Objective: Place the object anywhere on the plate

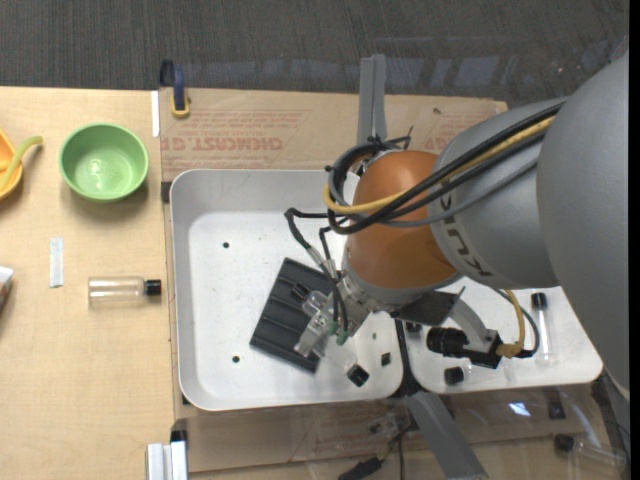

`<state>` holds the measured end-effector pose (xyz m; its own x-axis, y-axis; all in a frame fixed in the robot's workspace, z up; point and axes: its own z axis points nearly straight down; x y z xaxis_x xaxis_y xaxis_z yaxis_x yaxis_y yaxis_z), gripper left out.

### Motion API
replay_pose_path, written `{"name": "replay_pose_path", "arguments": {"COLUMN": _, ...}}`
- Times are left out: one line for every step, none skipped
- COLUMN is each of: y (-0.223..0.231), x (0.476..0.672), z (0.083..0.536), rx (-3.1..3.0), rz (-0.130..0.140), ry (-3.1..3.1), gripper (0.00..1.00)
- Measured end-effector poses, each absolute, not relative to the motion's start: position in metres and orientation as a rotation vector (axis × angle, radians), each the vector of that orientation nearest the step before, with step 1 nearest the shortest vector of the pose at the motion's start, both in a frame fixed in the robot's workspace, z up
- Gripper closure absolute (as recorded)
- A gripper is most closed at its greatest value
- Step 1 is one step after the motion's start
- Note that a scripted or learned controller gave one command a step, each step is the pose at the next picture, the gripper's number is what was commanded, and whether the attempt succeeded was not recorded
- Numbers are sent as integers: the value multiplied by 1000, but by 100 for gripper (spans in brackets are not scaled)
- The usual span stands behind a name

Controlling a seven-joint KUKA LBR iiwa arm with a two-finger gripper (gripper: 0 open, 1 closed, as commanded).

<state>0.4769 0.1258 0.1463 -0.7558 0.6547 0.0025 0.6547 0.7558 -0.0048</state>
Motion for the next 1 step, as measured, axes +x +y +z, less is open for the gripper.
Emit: {"name": "replay_pose_path", "arguments": {"y": 49, "x": 542, "z": 368, "rx": -1042, "rz": 2, "ry": -2965, "gripper": 100}}
